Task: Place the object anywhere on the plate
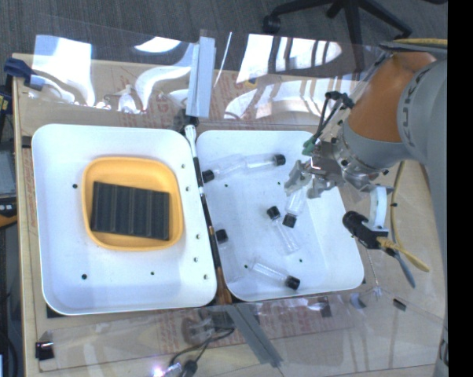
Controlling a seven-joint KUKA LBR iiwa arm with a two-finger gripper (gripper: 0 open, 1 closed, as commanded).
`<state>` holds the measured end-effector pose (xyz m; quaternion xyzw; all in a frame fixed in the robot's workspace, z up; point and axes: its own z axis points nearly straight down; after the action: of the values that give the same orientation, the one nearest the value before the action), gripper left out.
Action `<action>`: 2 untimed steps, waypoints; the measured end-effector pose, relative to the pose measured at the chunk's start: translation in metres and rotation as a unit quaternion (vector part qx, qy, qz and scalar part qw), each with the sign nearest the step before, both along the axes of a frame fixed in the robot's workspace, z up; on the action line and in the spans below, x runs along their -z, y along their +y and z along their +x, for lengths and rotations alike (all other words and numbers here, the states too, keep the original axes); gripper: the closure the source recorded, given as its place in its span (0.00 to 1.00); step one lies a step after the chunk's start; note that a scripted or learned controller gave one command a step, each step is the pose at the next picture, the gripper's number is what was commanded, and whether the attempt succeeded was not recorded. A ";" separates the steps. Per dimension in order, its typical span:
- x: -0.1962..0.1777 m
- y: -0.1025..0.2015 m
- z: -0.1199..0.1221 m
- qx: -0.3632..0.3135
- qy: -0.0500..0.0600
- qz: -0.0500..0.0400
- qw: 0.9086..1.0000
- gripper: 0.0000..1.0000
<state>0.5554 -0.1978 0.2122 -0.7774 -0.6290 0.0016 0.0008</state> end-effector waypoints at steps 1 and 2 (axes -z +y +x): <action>0.056 0.051 -0.053 -0.055 0.002 0.001 0.998 1.00; 0.019 0.119 -0.079 -0.058 0.001 0.001 0.998 1.00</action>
<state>0.4760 -0.0792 0.1937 -0.7393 -0.6734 0.0018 0.0026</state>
